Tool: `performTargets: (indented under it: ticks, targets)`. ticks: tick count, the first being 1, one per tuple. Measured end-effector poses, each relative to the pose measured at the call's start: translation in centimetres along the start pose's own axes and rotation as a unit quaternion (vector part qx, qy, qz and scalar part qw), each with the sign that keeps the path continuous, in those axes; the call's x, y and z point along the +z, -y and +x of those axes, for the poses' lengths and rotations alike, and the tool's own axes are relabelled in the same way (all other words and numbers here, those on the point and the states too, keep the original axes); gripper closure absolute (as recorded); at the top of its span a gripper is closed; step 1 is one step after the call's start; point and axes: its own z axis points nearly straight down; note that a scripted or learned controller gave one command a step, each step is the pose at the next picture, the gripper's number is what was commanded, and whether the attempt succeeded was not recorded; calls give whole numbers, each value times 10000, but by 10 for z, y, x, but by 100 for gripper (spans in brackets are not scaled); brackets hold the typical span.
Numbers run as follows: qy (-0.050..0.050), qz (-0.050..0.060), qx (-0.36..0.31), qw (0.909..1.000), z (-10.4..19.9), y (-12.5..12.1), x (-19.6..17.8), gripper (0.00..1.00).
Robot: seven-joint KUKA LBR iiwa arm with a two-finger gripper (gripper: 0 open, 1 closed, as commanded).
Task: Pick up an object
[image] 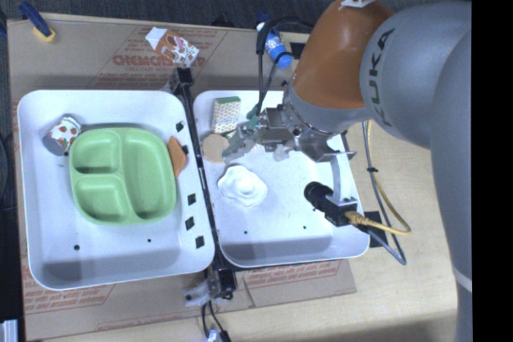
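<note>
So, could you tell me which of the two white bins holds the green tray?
The left-hand bin; the green tray lies there, while the right-hand bin sits beneath the gripper.

Right bin point(280, 232): white crumpled piece point(243, 186) mid-floor; speckled packet point(226, 114) in far-left corner. Left bin point(48, 244): green three-compartment plate point(123, 174) flat, centre; orange piece point(177, 155) touching its right edge.
</note>
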Motion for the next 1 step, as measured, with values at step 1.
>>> performTargets:
  ticks: [1]
  targets:
    - [1, 12, 9, 10000, -44, 31, 66, 0]
